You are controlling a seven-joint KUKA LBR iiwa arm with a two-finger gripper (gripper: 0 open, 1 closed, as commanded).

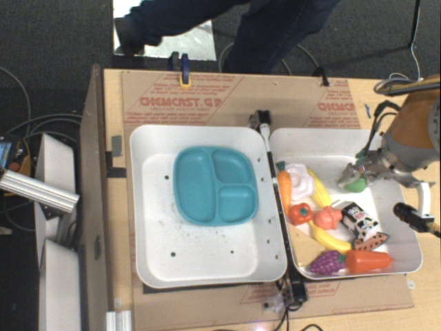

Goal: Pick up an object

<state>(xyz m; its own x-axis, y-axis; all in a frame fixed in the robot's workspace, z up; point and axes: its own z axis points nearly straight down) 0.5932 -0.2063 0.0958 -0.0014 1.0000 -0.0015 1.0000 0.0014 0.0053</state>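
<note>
- The arm [417,126] came in from the right, its orange band over the far right corner of the right bin [413,254].
- The end effector [360,174] sat low at that bin's far right side, right on a small green object [355,183]; whether it was clenched or released, I could not tell from this angle, and a grasp on the green piece was not clear either.
- Toy food crowded the right bin: a carrot [284,190] along the left wall, a white piece [299,178] beside it, a yellow corn cob [320,193], and a red tomato [300,213].
- Nearer in, a pink round piece [328,217] touched a banana [331,238], with a black-and-white carton [360,221] just to the right.
- At the near edge lay purple grapes [326,261] and an orange-red piece [367,260], side by side.
- The left bin [151,254] held a teal divided plate [215,185], lying flat, well apart from the action.
- Both bins rested on the brown tabletop [207,98].
</note>
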